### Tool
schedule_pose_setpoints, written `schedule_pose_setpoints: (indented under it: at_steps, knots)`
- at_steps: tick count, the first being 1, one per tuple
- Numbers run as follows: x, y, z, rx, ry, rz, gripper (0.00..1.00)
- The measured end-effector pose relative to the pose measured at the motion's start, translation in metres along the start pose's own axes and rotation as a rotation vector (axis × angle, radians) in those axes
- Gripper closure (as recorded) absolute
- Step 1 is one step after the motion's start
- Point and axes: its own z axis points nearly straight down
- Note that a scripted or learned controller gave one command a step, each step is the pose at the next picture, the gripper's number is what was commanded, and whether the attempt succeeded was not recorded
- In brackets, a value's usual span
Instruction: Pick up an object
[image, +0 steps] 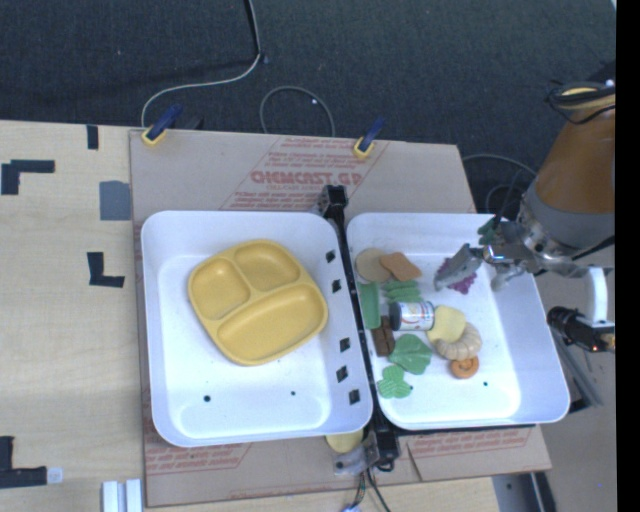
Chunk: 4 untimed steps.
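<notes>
Camera view is showing me the two-finger gripper (463, 268) hovering over the right white bin (520, 395), fingers spread, nothing between them. A small purple toy piece (462, 284) is lying just beneath the fingertips. I'm seeing the yellow divided plastic plate (258, 300) sitting in the left white bin (170, 400).

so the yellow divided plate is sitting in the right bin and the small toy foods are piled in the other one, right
Not quite. The camera view shows the yellow divided plate in the left bin, not the right. The small toy foods are piled in the right bin, where the gripper is.
</notes>
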Motion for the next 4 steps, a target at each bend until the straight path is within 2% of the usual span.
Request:
schedule_pose_setpoints:
  at_steps: [1,2,3,4]
  knots:
    - [0.035,0.068,0.1,0.002,0.0,-0.005,0.0]
    - [0.04,0.084,0.152,-0.005,-0.003,0.002,0.0]
    - [0.04,0.084,0.14,-0.005,-0.004,0.001,1.0]
    - [0.04,0.084,0.139,-0.005,-0.004,0.001,0.0]
